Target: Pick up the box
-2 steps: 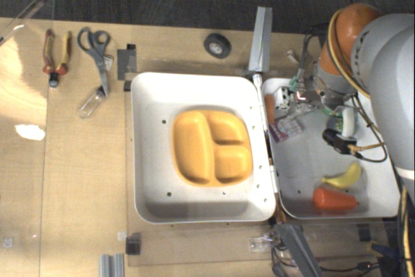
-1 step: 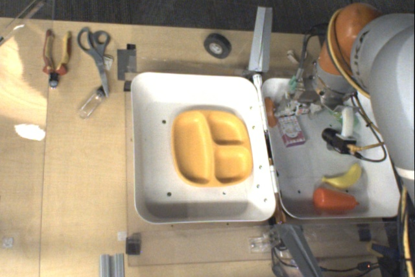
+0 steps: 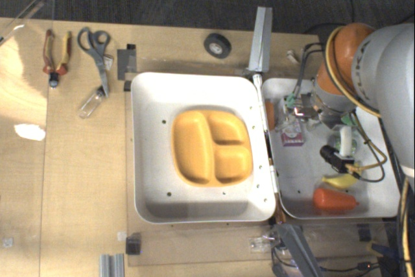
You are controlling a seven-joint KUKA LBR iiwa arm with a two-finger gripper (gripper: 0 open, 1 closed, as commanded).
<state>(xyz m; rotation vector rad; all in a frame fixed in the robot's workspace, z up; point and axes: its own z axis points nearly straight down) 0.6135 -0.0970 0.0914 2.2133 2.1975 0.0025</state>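
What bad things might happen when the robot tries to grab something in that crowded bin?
The arm hangs over the right bin, where small things crowd together, so it might catch the wrong one, like the orange carrot-shaped thing or the yellow piece. Black cables loop nearby and could perhaps snag. The yellow divided tray sits safely apart in the left bin.

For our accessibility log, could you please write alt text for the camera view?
A grey KUKA arm with an orange band reaches down into the right white bin, which holds an orange-red object and a yellow one. The left white bin holds a yellow divided tray; scissors lie on the bench.
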